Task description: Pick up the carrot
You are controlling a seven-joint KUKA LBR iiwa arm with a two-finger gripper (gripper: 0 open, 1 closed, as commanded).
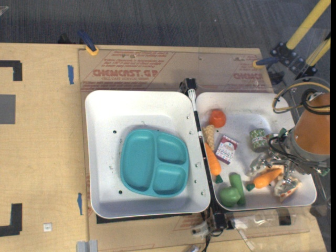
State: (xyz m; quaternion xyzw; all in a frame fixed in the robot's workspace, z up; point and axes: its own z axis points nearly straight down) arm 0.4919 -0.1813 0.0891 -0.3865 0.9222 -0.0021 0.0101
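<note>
End effector [269, 173], thin metal fingers, closed around a tapered smooth orange carrot [264, 178] in the right bin [247, 105].

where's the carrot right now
In the camera view the carrot lies in the right bin, along its left wall, between the corn cob above and the green pepper below.

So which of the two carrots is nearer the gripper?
The short carrot right beside the gripper, near the right bin's front right. The long carrot lies along that bin's left wall, farther off.
</note>
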